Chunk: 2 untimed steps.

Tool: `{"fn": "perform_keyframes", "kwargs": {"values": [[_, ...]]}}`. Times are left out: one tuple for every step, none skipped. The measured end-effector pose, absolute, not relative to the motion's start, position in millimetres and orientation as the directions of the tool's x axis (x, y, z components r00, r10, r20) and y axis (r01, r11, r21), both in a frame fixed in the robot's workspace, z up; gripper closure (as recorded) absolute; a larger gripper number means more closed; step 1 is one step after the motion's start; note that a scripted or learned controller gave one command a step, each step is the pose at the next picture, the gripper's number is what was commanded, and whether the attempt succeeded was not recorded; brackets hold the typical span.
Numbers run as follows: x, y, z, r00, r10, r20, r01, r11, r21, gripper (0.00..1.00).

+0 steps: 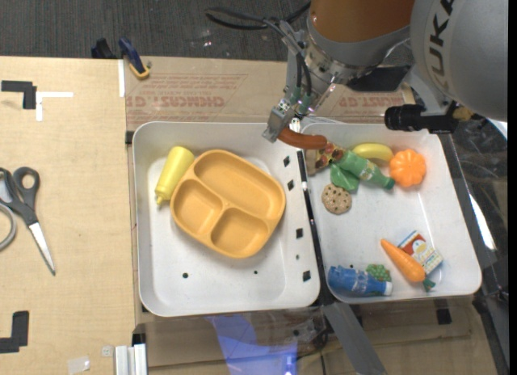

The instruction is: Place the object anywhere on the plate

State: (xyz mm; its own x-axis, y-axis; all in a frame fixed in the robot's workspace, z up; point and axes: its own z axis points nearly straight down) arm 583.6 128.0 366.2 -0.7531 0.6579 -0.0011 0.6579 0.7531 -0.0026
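A yellow-orange plate (pixel 226 200) with three compartments lies in the left bin (pixel 218 288), with nothing on it. My gripper (pixel 280 125) hangs over the back of the divider between the bins, just past the plate's far right corner. A red-brown sausage (pixel 307 139) sticks out to the right from between its fingertips, and the fingers look shut on its left end. The sausage hovers over the back left corner of the right bin (pixel 452 228).
A yellow bottle (pixel 172 173) lies left of the plate. The right bin holds a pizza slice (pixel 327 156), green bottle (pixel 359 171), banana (pixel 371 151), orange pumpkin (pixel 406 168), cookie (pixel 335 198), carrot (pixel 401 259), juice box (pixel 422 250) and blue packet (pixel 355 281). Scissors (pixel 28 212) lie far left.
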Motion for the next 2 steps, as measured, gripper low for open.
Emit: {"fn": "perform_keyframes", "kwargs": {"values": [[562.6, 186.0, 248.6, -0.647, 0.762, 0.001, 0.762, 0.647, -0.006, 1.00], [562.7, 185.9, 248.6, -0.647, 0.762, 0.001, 0.762, 0.647, -0.006, 0.00]]}}
